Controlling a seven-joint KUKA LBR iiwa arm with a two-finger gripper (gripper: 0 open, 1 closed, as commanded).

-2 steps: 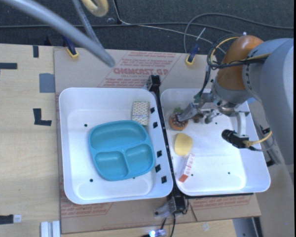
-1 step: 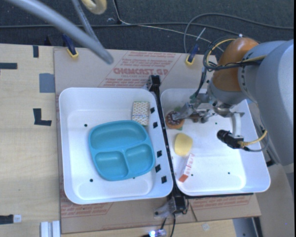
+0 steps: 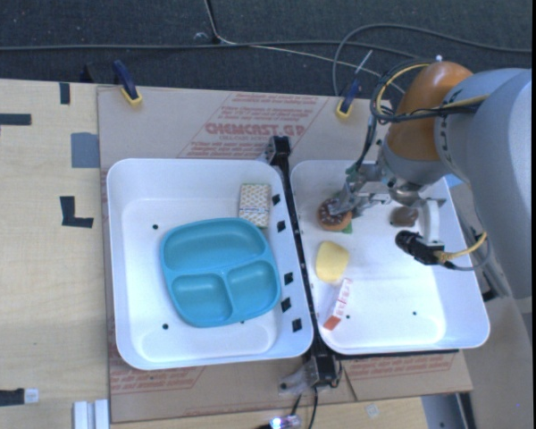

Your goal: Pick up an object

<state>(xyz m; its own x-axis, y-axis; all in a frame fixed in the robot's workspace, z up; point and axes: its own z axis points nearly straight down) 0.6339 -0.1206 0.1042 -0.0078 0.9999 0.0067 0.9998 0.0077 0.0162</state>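
Observation:
The right bin (image 3: 456, 324) holds a brown, round, doughnut-like object (image 3: 331, 218) near its far left corner. A yellow lemon-like lump (image 3: 331, 260) lies just in front of it, and a small white and red packet (image 3: 339, 304) lies nearer the front. My gripper (image 3: 348, 201) reaches in from the right and sits low at the brown object's upper right edge, touching or almost touching it. The wrist and cables hide how the gripper stands around it.
The left bin (image 3: 125, 266) holds a blue divided plate (image 3: 220, 271) and a beige speckled block (image 3: 255, 203) against its right wall. A black divider (image 3: 290, 239) runs between the bins. The grey arm and orange band (image 3: 429, 96) cover the right bin's far right corner.

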